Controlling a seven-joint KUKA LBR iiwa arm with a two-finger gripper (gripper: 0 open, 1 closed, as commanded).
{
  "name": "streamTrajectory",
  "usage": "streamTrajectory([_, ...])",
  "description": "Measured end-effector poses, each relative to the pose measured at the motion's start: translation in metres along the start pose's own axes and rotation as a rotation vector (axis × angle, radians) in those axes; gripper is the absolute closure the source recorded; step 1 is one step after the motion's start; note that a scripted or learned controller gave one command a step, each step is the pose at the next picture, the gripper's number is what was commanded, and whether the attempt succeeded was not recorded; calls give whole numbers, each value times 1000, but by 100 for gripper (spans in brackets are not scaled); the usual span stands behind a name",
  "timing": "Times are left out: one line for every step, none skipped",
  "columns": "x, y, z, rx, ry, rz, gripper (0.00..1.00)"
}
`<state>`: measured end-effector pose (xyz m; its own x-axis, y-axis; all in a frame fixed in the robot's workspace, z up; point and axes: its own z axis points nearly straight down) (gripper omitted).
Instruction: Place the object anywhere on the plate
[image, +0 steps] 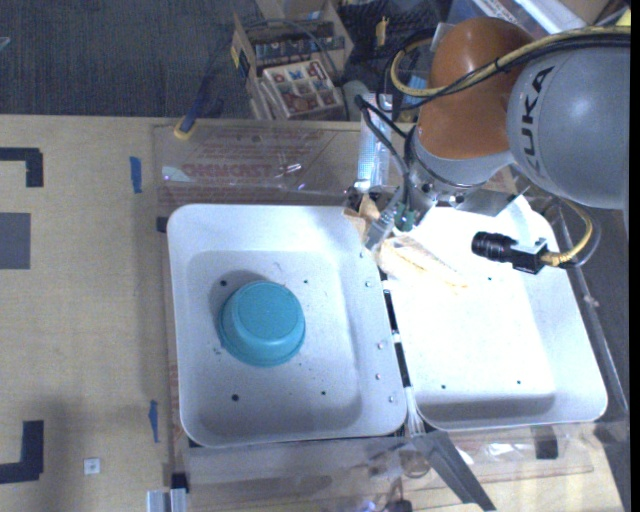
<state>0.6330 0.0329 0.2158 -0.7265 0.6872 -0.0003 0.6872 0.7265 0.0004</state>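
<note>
The plate (262, 321) is the blue round dish lying face down, or at least rim down, near the middle of the left bin (200, 415), alone on the white floor with open room all round it. That makes it an easy target from above: anything lowered onto its flat top would have nothing to bump.

The object (425, 262) meant for it seems to be the pale, yellowish, long thing lying in the right bin (520, 405), close to that bin's upper left corner and near the ridge between the two bins. Glare washes it out, so its kind is unclear.

The pincer (385, 225) hangs just beside that thing's near end, over the same corner, under the arm's orange band (470, 80). Whether it is spread or closed cannot be told, and nothing is seen in its hold. Its spot suggests a reach for the object, which lies well apart from the plate, so the carry across the ridge is not yet done.

The tabletop (70, 340) beside the bins bears black and blue tape marks.
</note>
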Motion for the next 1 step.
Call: streamTrajectory([40, 43, -8, -6, -5, -400, 100])
